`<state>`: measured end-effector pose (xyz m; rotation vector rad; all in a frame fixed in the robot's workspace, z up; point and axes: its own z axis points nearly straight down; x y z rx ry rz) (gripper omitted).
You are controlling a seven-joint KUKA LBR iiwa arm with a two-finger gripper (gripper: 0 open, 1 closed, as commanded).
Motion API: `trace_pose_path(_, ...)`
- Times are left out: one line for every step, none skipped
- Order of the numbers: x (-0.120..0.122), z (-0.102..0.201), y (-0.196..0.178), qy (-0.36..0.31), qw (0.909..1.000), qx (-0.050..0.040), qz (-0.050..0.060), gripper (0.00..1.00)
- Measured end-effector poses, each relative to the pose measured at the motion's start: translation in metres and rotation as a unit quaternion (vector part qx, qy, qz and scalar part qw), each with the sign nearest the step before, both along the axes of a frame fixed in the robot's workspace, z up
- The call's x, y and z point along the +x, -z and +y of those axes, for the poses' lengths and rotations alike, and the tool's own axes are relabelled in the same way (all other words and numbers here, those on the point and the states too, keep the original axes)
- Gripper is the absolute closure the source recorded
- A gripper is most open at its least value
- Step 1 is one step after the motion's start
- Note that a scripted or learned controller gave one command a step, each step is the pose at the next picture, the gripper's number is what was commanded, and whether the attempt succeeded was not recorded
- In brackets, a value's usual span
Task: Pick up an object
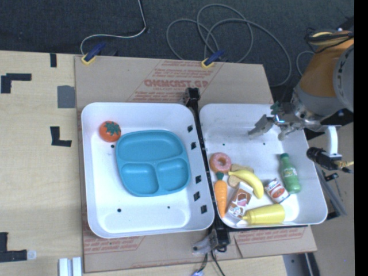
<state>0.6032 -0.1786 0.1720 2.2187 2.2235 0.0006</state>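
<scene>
Camera view: claw (271,129) seemingly open over right bin (230,117).

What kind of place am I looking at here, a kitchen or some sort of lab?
Most likely a robot test lab, not a kitchen. A grey and orange arm reaches over two white bins, the food such as the banana looks like plastic toys, and loose cables trail over the dark floor.

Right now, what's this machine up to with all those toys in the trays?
A robot arm reaches in over the right bin, its pincer open above the bare upper part, holding nothing. Toy food is piled below it: a donut, banana, carrot, green bottle and yellow bottle. The left bin holds a blue plate and a tomato.
</scene>
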Motion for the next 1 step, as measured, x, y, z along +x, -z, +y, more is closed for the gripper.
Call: trace_pose_path(-0.0233,0.0699,0.073,0.001,1.0,-0.0009,-0.006,0.0)
